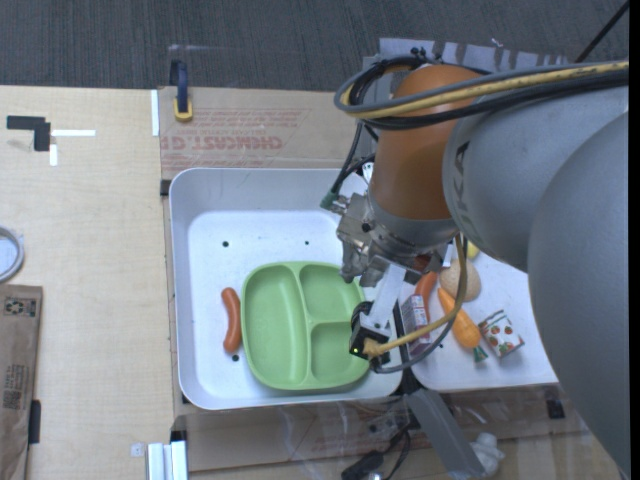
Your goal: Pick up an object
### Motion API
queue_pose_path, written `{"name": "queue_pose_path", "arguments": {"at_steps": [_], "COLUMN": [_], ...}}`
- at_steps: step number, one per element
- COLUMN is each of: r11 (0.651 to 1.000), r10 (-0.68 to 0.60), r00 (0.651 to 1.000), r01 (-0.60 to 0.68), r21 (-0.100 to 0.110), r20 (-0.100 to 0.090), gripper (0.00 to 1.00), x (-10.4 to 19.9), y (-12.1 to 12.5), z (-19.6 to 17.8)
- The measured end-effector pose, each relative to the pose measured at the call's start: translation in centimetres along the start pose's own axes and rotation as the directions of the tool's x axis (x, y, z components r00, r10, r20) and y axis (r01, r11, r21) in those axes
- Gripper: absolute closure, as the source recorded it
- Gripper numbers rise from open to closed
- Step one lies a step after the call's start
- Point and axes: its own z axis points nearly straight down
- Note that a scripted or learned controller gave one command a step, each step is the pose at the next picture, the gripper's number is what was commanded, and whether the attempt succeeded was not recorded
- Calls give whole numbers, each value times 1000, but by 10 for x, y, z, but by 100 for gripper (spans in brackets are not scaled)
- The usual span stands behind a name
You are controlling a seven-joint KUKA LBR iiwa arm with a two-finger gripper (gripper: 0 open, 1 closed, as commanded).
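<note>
A green divided plate (295, 326) lies in the left bin (200, 218), toward its front. An orange-red sausage (232, 320) lies on the bin floor just left of the plate. My gripper (365, 268) hangs over the plate's right rim, near the wall between the two bins. The wrist hides what is under it. In the right bin (500, 373) lie an orange carrot (462, 326), a tan rounded piece (460, 280), a red piece (426, 288) partly behind the gripper, and a small white carton with red and green print (500, 336).
The large grey arm covers most of the right bin. A brown cardboard sheet (250, 133) lies behind the left bin. A roll of tape (8, 256) and a brown packet (18, 368) lie on the wooden bench at the far left.
</note>
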Motion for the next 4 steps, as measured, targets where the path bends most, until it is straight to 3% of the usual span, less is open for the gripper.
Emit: {"name": "queue_pose_path", "arguments": {"at_steps": [1, 2, 3, 4], "r11": [923, 972, 992, 779], "r10": [384, 236, 126, 627], "r00": [923, 972, 992, 779], "r01": [-384, -236, -126, -627], "r21": [0, 0, 2, 1], "r20": [0, 0, 0, -1], "gripper": [100, 100, 100, 100], "x": [27, 13, -20, 32], "y": [-33, 16, -10, -35], "z": [2, 15, 14, 21]}}
